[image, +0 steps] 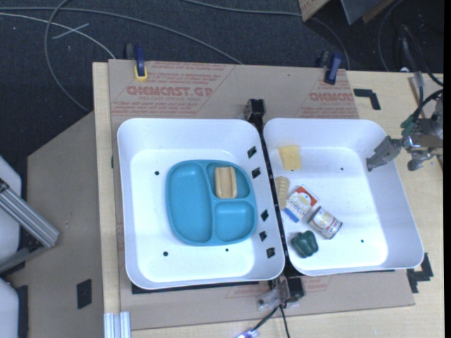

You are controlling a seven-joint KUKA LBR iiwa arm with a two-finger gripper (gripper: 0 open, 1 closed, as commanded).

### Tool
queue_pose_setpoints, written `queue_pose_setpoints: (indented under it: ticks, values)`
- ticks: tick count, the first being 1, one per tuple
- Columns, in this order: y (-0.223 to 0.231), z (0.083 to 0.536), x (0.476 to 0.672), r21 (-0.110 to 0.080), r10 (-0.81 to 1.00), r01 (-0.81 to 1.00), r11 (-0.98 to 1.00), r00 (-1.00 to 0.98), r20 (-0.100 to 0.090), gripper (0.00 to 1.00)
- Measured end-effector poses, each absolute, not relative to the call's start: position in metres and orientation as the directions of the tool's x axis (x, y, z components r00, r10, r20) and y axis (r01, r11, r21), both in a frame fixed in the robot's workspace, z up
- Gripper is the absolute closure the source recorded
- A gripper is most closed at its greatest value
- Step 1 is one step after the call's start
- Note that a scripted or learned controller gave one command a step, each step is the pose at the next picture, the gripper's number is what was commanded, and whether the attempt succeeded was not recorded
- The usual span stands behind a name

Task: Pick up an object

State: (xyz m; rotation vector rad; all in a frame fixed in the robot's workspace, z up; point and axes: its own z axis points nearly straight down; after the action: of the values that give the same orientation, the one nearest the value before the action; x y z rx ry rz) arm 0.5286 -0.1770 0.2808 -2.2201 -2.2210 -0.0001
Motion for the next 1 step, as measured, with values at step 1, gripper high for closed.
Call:
queue_pose_setpoints:
  ticks: [1]
  values:
    - [-0.1756,0.2195,0.5227,-0.006,1.000,1.000,0.000,0.000,0.003,0.00]
